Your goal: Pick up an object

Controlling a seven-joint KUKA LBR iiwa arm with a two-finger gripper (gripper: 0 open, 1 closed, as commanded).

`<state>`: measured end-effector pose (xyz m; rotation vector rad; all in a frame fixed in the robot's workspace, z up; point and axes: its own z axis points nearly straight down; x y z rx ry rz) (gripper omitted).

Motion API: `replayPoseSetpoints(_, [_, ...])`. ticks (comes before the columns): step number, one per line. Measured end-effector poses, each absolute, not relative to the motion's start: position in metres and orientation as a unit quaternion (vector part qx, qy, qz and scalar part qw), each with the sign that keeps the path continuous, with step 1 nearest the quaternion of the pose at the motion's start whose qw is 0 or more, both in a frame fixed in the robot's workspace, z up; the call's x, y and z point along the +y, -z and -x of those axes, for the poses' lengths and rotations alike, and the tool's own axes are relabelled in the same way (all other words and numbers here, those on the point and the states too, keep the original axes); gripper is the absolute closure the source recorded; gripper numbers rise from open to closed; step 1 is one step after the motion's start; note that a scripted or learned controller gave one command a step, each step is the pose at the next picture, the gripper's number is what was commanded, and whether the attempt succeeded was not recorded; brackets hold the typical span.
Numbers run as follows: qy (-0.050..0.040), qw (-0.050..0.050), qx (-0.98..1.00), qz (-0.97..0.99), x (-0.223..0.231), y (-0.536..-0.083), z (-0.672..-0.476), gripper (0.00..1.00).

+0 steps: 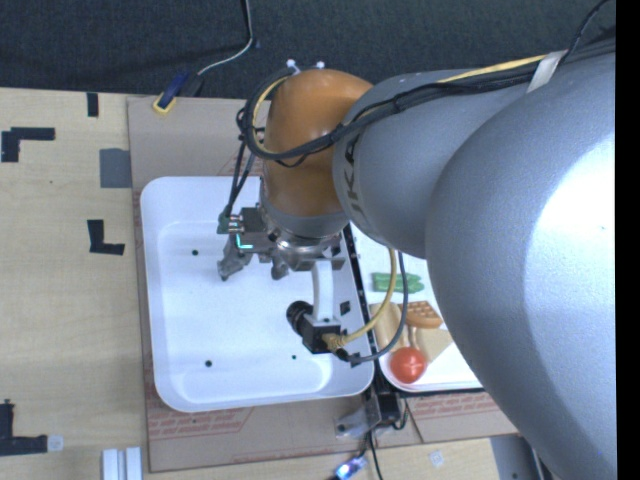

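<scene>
Overhead, arm (480, 188) hides right bin (440, 376) beside tomato (407, 365).

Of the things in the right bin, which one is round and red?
The red ball, at the near edge of the right bin. The waffle piece beside it is tan and gridded; the green thing behind is flat and long.

we see two bins (170, 268) side by side on the bench (60, 298); at 3 o'clock, the second bin (455, 373) holds a ball (407, 365) and waffle (423, 315).
</scene>
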<state>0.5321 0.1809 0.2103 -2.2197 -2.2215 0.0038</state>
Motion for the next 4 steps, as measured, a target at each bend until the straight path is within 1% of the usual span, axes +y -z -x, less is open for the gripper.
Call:
replayPoseSetpoints(1, [-0.0028, 0.001, -0.707, 0.707, 0.155, -0.212, -0.484, 0.00])
replayPoseSetpoints(2, [0.0003, -0.003, -0.704, 0.710, 0.058, -0.230, -0.575, 0.00])
replayPoseSetpoints(3, [0.0001, -0.001, -0.708, 0.706, 0.071, -0.211, -0.625, 0.00])
replayPoseSetpoints(4, [0.0021, 0.001, -0.711, 0.703, 0.157, -0.258, -0.585, 0.00])
